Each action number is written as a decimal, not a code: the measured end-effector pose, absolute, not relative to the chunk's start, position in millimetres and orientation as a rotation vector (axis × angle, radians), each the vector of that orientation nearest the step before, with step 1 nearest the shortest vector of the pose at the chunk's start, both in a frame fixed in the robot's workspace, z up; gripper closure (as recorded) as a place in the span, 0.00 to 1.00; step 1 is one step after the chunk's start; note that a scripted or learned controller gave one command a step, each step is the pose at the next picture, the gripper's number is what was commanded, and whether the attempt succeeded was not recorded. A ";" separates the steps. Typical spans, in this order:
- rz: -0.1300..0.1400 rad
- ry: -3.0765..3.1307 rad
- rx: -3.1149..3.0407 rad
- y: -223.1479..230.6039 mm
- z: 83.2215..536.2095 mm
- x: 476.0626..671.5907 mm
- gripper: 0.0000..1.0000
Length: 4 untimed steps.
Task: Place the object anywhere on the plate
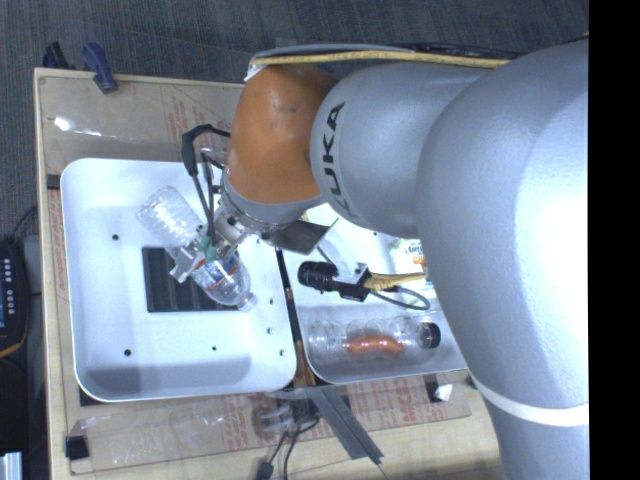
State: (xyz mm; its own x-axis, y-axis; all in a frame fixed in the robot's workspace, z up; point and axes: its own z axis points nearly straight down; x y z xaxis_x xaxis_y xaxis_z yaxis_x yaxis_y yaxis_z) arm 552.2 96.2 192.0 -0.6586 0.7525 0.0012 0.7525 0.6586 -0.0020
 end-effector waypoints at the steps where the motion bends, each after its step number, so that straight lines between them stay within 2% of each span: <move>1: 0.002 -2.859 -1.300 95.2 192.0 552.4 0.00; 2: 0.005 -2.905 -1.184 137.0 132.9 475.0 0.00; 3: -0.001 -3.043 -0.762 108.7 92.3 521.7 0.00; 4: -0.001 -3.047 -0.756 108.9 102.9 522.8 1.00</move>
